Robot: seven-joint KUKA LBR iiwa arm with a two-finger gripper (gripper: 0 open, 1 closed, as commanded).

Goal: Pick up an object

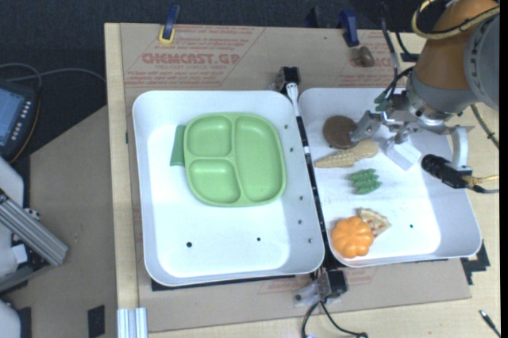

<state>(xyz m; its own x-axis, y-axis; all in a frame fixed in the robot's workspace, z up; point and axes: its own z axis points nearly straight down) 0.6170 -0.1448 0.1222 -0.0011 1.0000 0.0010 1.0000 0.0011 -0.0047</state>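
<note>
The right bin (444, 241) holds several small items. A brown round piece (339, 131) lies at its back left. In front of that piece lies a pale yellow corn cob (346, 159). A green leafy item (365, 181) sits mid-bin, and an orange pumpkin (352, 238) sits near the front beside a beige scrap (374, 219). My gripper (386, 136) hangs low over the back of this bin, just right of the brown piece and above the cob's right end. It is open with nothing between its fingers.
The left bin (159, 233) holds a green divided plate (235, 158) over a darker green flat piece (177, 146). A black cable connector (443, 170) hangs from the arm over the right bin's right side. Clamps (167, 25) stand at the board's back edge.
</note>
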